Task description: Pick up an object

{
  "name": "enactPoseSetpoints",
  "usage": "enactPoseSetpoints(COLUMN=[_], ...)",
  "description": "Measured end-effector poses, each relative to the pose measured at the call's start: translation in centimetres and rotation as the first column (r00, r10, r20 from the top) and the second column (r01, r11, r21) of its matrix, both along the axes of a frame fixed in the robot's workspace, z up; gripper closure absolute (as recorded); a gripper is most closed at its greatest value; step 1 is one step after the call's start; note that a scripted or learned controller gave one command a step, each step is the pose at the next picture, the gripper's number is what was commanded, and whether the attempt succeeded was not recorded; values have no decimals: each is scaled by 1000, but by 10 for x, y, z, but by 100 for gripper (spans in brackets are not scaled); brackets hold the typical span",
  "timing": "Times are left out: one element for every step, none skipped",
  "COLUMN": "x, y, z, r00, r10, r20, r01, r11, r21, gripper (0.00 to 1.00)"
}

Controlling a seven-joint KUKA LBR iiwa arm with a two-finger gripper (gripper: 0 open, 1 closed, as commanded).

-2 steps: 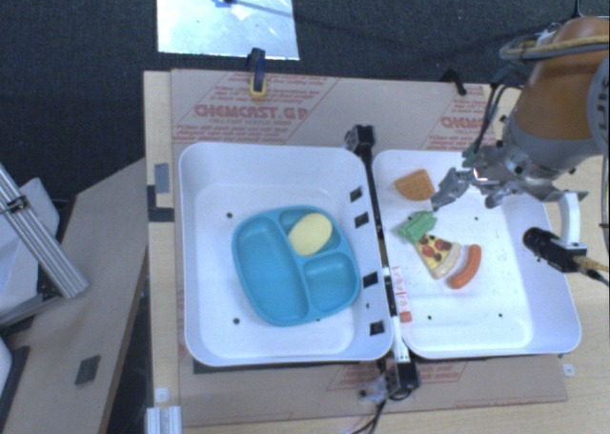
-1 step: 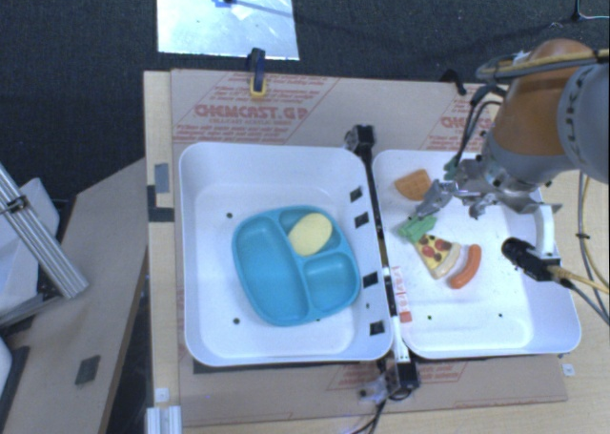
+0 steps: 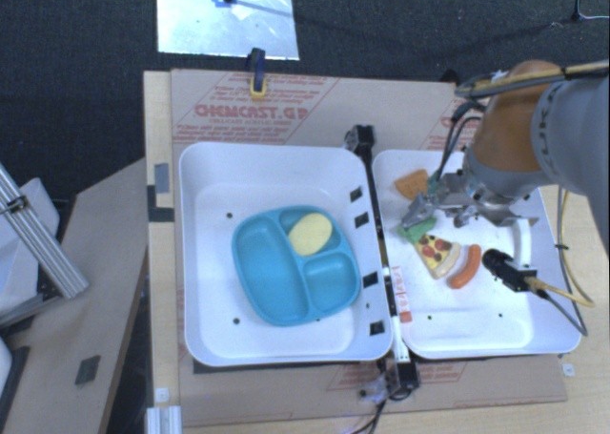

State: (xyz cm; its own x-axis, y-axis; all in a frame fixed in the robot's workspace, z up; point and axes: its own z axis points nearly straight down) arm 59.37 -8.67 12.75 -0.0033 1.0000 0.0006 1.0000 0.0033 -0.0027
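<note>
Camera view: sausage [image 3: 465,267] slanted, lower-left to upper-right.

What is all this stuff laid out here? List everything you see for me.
White bins: 2, side by side on the bench, left bin, right bin.
Divided plate: 1, blue, in the left bin.
Yellow oval item: 1, pale yellow, in the plate's upper compartment.
Orange piece: 1, orange-brown, upper left of the right bin.
Green item: 1, green, right bin, just below the gripper.
Pizza slice: 1, toy, tan with red spots, right bin.
Sausage: 1, orange-red, right of the pizza slice.
Clamp: 1, yellow and black, at the bench's far edge.
Arm: 1, grey with orange band, from the right.
Gripper: 1, over the right bin's left side.
</note>
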Motion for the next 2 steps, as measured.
enactPoseSetpoints(x=[2,4], y=[-1,-5], z=[13,78], r00=[1000,1000], r10=[-2,0], r20=[6,11], r01=[2,0], r11=[1000,1000], r21=[-2,-2], gripper=[100,100])
